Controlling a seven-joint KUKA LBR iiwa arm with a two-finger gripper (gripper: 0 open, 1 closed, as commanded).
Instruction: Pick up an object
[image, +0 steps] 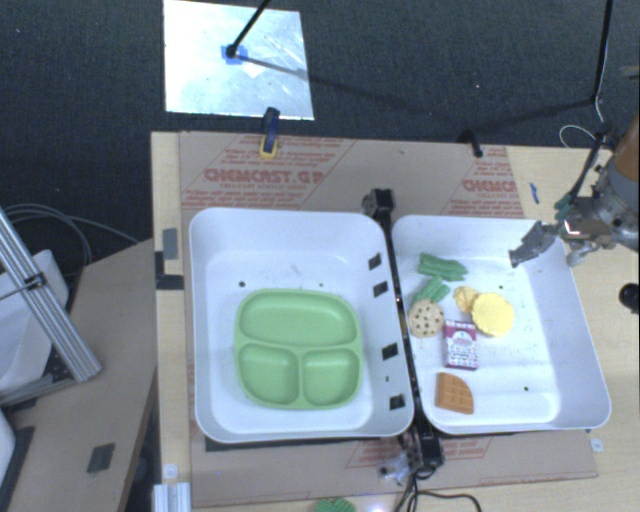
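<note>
Lower centre of the frame: the right bin (575, 395) contains an orange waffle piece (454, 393), a small pink carton (460, 345), a round cookie (425, 319), a yellow item (492, 314) and two green pieces (441, 266). Left of it, the left bin (215, 240) holds a green divided tray (297, 348). Upper right: the gripper (551, 243) hovers above the right bin's far right corner, fingers spread, nothing between them.

My one camera sits fixed above the bench (330, 165), looking down at a slant, far enough off to take in both bins, left (215, 240) and right (560, 400).
</note>
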